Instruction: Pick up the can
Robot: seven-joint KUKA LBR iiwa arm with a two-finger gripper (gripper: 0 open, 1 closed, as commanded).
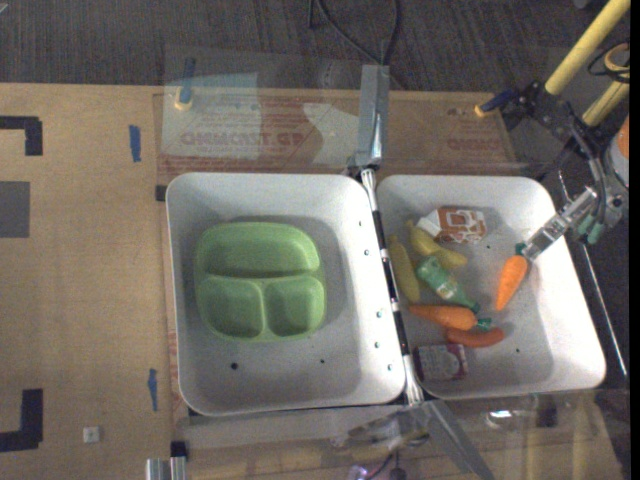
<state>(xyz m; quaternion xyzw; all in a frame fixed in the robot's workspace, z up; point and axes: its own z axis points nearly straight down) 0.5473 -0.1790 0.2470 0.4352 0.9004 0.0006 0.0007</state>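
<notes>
Bins sat side by side on the bench point(80, 298) when I checked the feed. The left bin point(190, 368) carried a green divided plate point(262, 279) lying flat toward its left-middle. The right bin point(570, 353) carried the clutter. The can point(441, 361) lay on its side close to that bin's near edge, toward its near-left corner, just below a small red item point(477, 337) and an orange carrot point(443, 316). A green bottle point(444, 281) lay tilted above that carrot, near the middle of the bin. Along the bin's left wall I saw a yellow banana-like piece point(403, 270), and another yellow piece point(433, 245) beside it. A small white and brown packet point(455, 224) rested near the far edge.

A second carrot point(511, 280) stood on a slant toward the right side of the bin, its leafy end up. The gripper point(545, 236) hung over the bin's right side, its tip right at that carrot's green top, well apart from the can. From this slant I could not tell how the tool stood, nor whether it touched the carrot.
</notes>
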